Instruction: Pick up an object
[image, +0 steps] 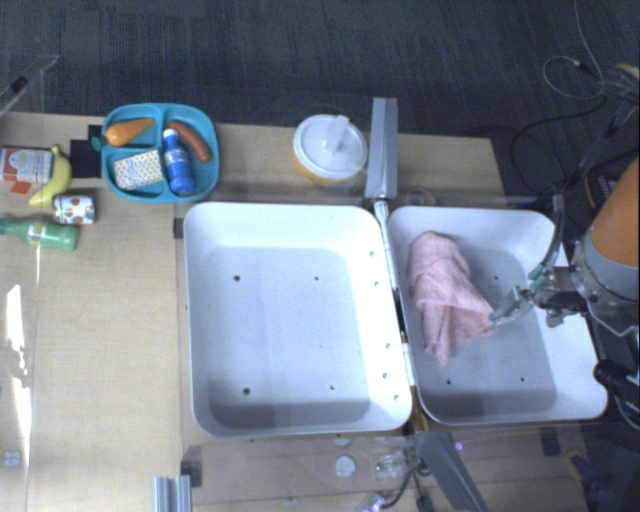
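Camera view: a crumpled pink cloth (445, 293) is seen in the right bin (520, 385). Its edge is touched by the gripper (510, 309); a grip cannot be told.

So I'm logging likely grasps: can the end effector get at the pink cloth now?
Probably yes: the end effector sits right at the pink cloth's edge in the right bin, with nothing between them.
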